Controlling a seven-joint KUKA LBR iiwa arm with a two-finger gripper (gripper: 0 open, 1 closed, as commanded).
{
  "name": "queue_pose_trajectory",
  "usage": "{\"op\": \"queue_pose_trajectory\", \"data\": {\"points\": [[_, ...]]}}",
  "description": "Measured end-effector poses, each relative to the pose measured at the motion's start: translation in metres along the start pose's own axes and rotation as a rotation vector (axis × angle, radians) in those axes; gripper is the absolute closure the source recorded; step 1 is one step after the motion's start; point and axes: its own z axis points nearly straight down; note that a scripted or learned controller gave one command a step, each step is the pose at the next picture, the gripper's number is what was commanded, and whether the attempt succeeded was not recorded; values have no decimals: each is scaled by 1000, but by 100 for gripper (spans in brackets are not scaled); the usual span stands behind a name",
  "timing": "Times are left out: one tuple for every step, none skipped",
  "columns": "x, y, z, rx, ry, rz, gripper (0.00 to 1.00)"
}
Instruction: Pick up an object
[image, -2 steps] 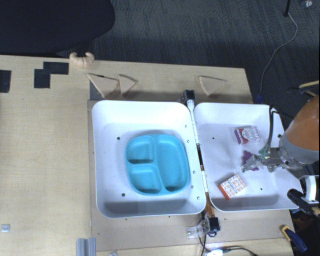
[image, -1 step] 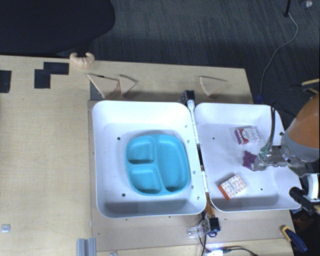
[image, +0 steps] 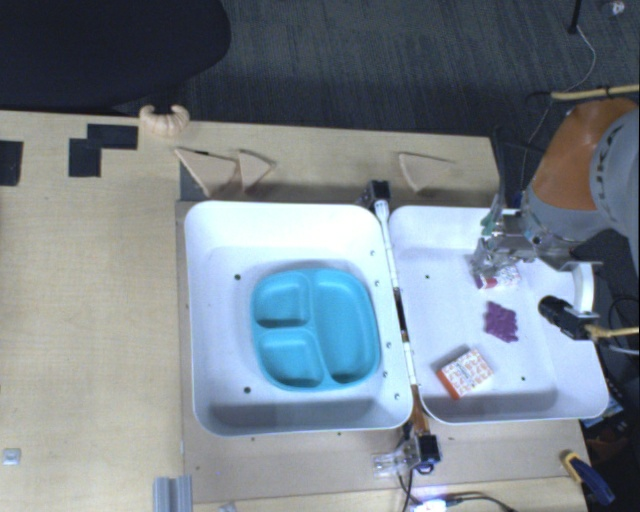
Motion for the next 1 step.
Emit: {"op": "queue_pose_trajectory", "data": {"points": [[-28,-91,-25,3,-1,4,100]]}}
